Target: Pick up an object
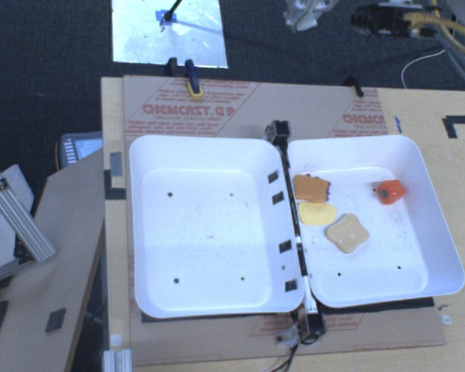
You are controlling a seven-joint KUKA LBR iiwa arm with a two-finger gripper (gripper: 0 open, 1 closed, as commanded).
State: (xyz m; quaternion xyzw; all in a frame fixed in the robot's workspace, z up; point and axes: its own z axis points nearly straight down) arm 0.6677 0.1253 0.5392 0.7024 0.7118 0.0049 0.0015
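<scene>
Dark carpet floor (46, 45) around a pale wooden bench (426, 103)

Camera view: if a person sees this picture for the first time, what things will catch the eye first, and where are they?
The eye goes first to the two white bins lying side by side on the bench. In the right bin, the red-orange object stands out alone near the far right side. Close to the divider lie three pale pieces: an orange-brown piece, a yellow disc just in front of it, and a tan toast-like piece beside the disc.
</scene>
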